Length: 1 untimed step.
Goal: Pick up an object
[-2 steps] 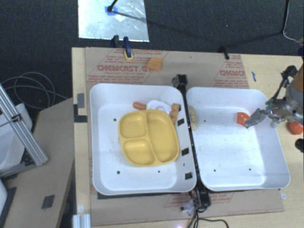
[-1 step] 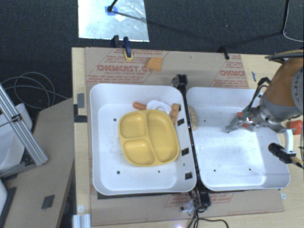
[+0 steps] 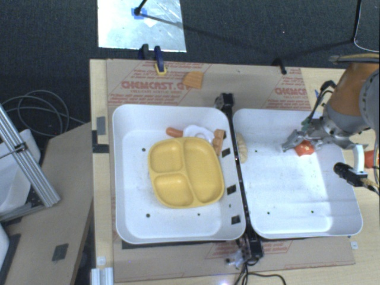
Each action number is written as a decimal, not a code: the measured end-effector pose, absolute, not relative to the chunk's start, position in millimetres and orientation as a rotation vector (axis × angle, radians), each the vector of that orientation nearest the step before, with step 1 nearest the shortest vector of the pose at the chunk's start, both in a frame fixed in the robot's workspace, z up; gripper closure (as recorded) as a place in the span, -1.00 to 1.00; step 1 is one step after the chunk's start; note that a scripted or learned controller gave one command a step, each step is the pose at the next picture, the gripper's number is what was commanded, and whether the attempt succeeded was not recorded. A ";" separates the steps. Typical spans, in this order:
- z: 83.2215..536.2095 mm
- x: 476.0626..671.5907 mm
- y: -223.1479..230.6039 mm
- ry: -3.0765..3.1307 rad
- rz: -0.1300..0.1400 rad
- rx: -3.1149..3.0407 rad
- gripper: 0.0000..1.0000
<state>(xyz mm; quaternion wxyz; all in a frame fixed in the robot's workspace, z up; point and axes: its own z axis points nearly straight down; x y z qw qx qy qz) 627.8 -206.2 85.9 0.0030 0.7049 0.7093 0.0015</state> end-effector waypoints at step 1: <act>97.0 627.4 -206.3 2.225 0.005 2.208 1.00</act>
